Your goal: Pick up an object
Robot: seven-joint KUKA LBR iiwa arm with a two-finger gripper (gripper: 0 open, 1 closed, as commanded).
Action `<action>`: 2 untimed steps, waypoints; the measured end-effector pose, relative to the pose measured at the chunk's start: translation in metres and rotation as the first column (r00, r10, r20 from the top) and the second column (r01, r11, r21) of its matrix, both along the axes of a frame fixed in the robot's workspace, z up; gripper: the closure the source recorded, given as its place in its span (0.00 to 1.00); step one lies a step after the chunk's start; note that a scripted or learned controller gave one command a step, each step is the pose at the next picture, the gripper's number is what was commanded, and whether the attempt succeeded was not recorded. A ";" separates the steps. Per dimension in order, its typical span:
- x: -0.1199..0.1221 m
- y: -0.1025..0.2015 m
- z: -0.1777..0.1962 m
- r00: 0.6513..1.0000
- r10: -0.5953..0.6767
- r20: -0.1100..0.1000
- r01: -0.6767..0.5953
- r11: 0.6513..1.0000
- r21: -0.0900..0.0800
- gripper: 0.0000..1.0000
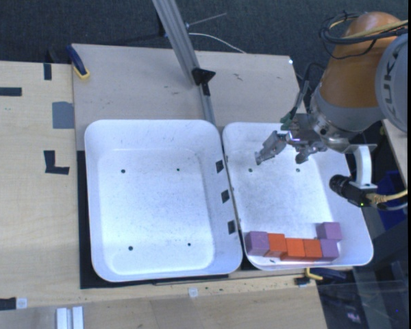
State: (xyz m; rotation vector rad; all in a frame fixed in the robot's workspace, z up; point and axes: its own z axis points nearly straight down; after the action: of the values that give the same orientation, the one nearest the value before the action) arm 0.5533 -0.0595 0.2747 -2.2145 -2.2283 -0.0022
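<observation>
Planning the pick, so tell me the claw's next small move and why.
Probably bring the claw toward the near end of the right bin and over the row of purple and orange blocks. It hangs open above bare bin floor near the far end with nothing between its fingers, and the blocks lie along the near wall.

Right bin (342,190): we find its floor open except along the near wall, where a row of purple and orange blocks (294,244) sits packed against the rim. Left bin (109,184): floor open throughout. A slanted metal pole (181,40) crosses above the table (137,81) behind the bins.
</observation>
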 end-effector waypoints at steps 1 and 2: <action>-0.039 0.016 0.036 1.000 -0.003 0.000 0.003 1.000 0.000 0.00; 0.006 0.027 0.013 1.000 -0.004 -0.002 0.004 1.000 -0.002 0.00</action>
State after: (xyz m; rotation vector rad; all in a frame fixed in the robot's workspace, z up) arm 0.5594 -0.0326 0.2882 -2.2193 -2.2235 0.0031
